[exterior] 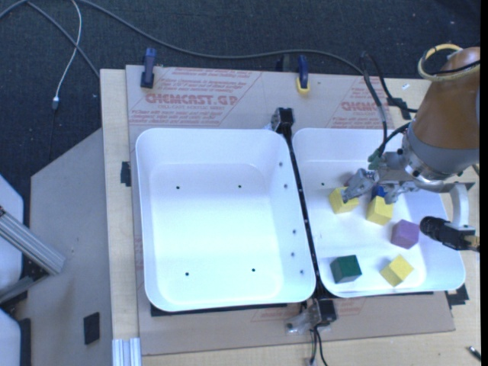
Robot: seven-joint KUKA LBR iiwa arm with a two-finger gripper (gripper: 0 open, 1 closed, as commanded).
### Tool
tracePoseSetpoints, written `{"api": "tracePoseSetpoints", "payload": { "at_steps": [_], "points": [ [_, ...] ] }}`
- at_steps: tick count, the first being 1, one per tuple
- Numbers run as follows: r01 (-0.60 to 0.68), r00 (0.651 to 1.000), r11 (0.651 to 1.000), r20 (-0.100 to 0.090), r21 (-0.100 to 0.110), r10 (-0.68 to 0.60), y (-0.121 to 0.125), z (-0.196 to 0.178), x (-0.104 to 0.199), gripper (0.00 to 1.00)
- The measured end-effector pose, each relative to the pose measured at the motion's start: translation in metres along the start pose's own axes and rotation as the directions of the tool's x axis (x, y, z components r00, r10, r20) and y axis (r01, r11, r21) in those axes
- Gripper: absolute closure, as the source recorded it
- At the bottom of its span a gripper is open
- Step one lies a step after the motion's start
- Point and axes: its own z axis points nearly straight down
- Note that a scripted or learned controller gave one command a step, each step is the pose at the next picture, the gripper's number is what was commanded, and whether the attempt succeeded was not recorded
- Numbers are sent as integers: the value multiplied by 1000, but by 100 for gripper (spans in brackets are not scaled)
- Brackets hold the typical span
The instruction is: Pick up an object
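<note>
Tool (364,187) low in right bin (335,139), between two yellow cubes (342,201) (379,210); finger spread, hold: cannot tell. Best: centre over one cube, clear of neighbour, close squarely, lift straight.

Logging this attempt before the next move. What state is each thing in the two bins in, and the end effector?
end effector: low in the right bin, between two yellow blocks
yellow block near divider: on the floor, at the end effector
second yellow block: on the floor, beside the end effector
purple block: resting, untouched
green block: resting near front wall
front yellow block: resting, untouched
left bin: unmoved
</note>
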Motion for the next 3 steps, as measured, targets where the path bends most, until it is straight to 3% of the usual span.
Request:
{"api": "tracePoseSetpoints", "payload": {
  "at_steps": [2,3],
  "points": [
    [0,1000,1000,-1,4,0,-5,115,-1,0],
    [0,1000,1000,0,0,0,-4,103,-2,100]
  ]
}}
